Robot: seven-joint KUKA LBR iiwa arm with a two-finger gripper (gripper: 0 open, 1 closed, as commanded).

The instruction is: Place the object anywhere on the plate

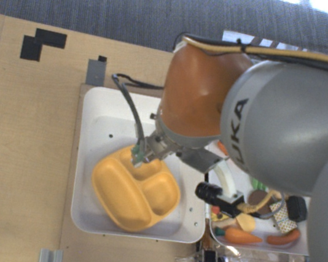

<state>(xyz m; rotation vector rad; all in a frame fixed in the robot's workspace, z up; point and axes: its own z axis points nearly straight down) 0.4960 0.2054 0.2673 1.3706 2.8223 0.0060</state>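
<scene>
Plate (135,194) first, since it is what everything here aims at: a yellow dish with three compartments, lying tilted in the left white bin (97,141), its rounded rim towards the bin's near wall. Above it looms the arm (267,107), grey and orange, taking up most of what I can see from the right. Its gripper (141,154) hangs right over the plate's far edge, about where the dividers meet, but the wrist hides the tips from me, so I cannot tell what state it is in or whether anything is carried.

The right bin (257,242) holds a heap of small things: an orange carrot-like piece (242,237), a reddish sausage-like piece (283,238), a pale wedge (247,222) and some darker bits I can't make out.

As for progress, I would guess the arm is at the placing stage, poised over its target. Nothing I can see lies in any compartment of the plate, so the drop looks not yet done, and which object is meant I cannot say.
</scene>
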